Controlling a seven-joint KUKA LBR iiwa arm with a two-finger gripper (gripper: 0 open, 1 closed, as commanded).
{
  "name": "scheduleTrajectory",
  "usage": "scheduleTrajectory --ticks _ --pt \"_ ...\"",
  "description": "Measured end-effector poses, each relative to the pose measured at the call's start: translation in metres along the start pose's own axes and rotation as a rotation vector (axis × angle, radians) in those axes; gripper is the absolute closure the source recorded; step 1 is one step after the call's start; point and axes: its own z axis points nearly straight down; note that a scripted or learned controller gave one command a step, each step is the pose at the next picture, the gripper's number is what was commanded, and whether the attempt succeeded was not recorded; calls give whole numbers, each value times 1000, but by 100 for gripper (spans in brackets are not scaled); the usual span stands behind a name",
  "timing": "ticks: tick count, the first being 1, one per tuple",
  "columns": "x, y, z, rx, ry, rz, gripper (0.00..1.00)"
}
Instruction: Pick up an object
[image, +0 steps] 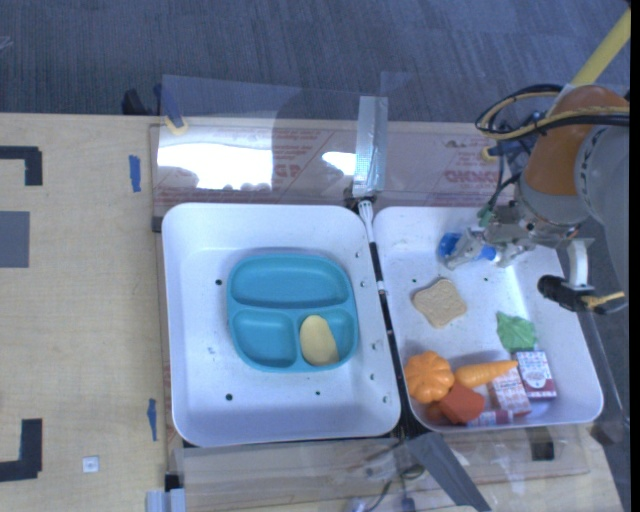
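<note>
My gripper (470, 249) hangs over the far part of the right bin (585, 345), its blue-tipped fingers (450, 244) apart with nothing between them. A slice of toast (439, 302) lies just below and left of it on the bin floor. Along the near side sit an orange pumpkin (428, 375), a carrot (486, 373), a red block (463, 405), two small cartons (534, 373) and a green leafy piece (516, 329). In the left bin (190, 330) a blue divided tray (285, 300) holds a yellow potato-like piece (318, 340) in its near right compartment.
The arm's grey body with its orange band (560, 165) and cables looms over the right bin's far right corner. A black bracket (568, 292) juts over that bin's right wall. A clear plastic sheet (260, 155) lies behind both bins.
</note>
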Motion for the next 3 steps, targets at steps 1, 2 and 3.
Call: scheduleTrajectory --ticks 1,2,3 --pt "49 6 0 3 -4 -35 0" --pt "49 6 -11 3 -5 -38 100" --pt "125 13 -107 -29 1 16 100"
